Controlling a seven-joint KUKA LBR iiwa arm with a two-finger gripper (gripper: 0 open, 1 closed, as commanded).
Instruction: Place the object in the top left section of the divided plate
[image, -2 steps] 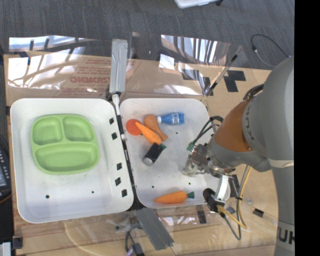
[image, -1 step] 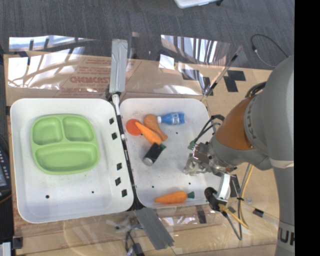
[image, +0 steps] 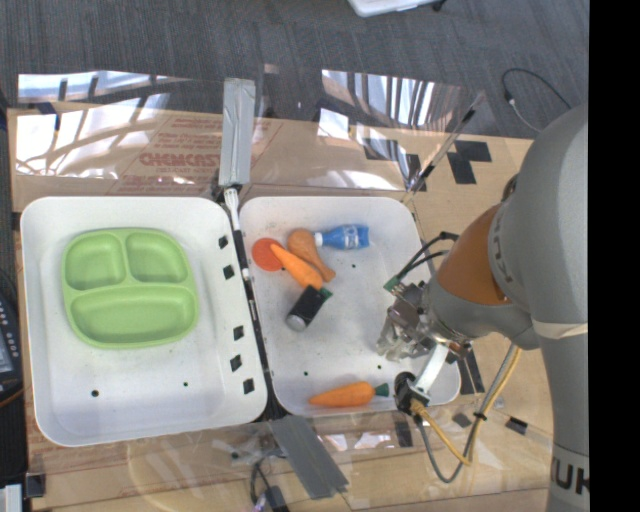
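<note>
A green divided plate (image: 128, 288) lies in the left bin, with two small sections at the top and one wide section below. The right bin holds a blue and white bottle (image: 343, 237), a brown drumstick (image: 309, 250), an orange carrot on a red disc (image: 283, 258), a black cylinder with a green band (image: 307, 307) and a second carrot (image: 345, 395) near the front wall. My gripper (image: 400, 340) hangs low over the right side of the right bin, right of the black cylinder and above the second carrot.
The two white bins (image: 60, 400) sit side by side on a cardboard-covered bench, joined by a taped seam (image: 245, 300). Cables (image: 450, 450) trail under the wrist at the front right. The arm's grey body (image: 550, 250) covers the bench's right side.
</note>
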